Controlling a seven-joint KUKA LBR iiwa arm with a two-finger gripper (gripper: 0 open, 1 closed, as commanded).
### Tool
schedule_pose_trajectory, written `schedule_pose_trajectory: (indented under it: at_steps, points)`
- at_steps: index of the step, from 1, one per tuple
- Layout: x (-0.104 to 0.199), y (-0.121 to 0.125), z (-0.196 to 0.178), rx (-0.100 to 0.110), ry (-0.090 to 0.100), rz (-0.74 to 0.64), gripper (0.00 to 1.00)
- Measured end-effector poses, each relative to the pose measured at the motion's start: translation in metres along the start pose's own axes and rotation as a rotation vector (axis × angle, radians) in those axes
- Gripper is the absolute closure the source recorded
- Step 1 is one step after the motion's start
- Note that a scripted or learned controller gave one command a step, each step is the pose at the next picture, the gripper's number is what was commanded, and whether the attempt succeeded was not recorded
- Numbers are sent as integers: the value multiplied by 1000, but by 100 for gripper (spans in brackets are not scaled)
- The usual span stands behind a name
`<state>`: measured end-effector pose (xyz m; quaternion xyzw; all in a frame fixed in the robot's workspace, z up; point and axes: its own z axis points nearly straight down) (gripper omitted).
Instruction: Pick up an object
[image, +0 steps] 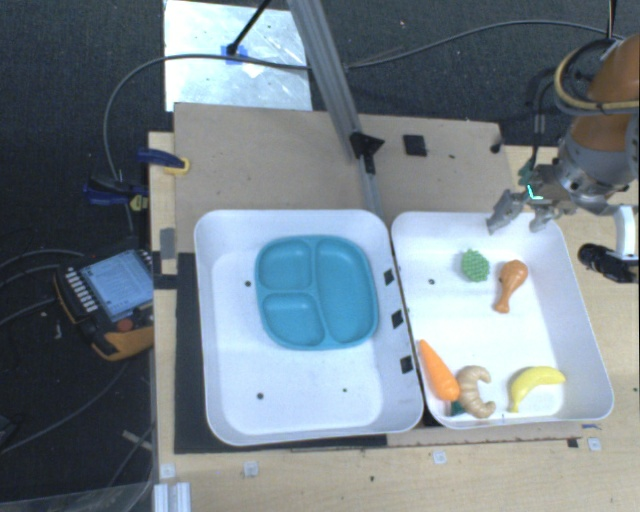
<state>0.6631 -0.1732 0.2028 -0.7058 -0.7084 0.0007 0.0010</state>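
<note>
Smooth white bin (585, 330) – bumpy green ball (475, 265), curved banana (535, 384)

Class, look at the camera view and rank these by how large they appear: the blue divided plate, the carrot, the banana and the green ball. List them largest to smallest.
1. blue divided plate, by far the largest
2. carrot and banana, too alike in apparent size to separate
3. green ball, the smallest
</note>
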Motion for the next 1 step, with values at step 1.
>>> schedule_pose_trajectory:
  at_steps: [1]
  points:
    - [0, 1, -2, -5, -1, -1, 0]
